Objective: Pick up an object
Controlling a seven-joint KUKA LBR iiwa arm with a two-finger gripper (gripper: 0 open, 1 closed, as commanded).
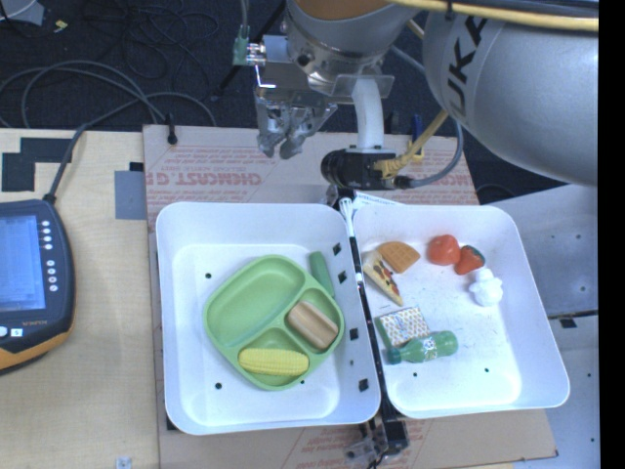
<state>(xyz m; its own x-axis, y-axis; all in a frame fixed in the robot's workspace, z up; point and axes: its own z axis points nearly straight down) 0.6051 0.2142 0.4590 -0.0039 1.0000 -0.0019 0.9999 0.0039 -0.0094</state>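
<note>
My gripper hangs high above the bench, beyond the far edge of the left bin, with nothing between its fingers. In the left bin lies a green divided plate that holds a yellow corn cob and a tan bread roll. A green stick lies by the plate's right edge. The right bin holds an orange biscuit, a pizza slice, a red tomato, a strawberry, a white lumpy piece, a patterned packet and a green bottle.
A teach pendant lies on the bench at the left. Cardboard lies under the bins. Cables run across the dark floor at the back.
</note>
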